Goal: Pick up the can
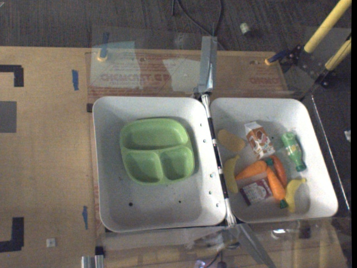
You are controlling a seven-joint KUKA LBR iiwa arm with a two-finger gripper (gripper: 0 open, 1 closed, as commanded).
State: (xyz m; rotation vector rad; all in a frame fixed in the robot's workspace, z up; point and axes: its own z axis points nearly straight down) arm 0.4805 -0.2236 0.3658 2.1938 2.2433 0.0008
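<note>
**Can rests on its side amid play food in right bin**

Nearest the lens, the front rim of the right bin (290, 215) ran just below the can (257, 192), which lay on its side toward that bin's near edge, left of centre. It was a small tin with a dark red label carrying a white panel (the print was too small to read), and its long axis ran roughly left to right across the view. Two orange carrots (262, 170) lay just behind it, the nearer one touching or almost touching its upper edge. A yellow banana (294, 191) sat close on its right, and a second yellow piece (230, 175) curved along the bin's left wall. Farther back were a tan oval piece (230, 141), a small carton (259, 139) in white and brown, and a green bottle (293, 151). The left bin (106, 149) held a green divided plate (158, 151), lying flat. Whether the gripper was released or clenched could not be told.
</note>
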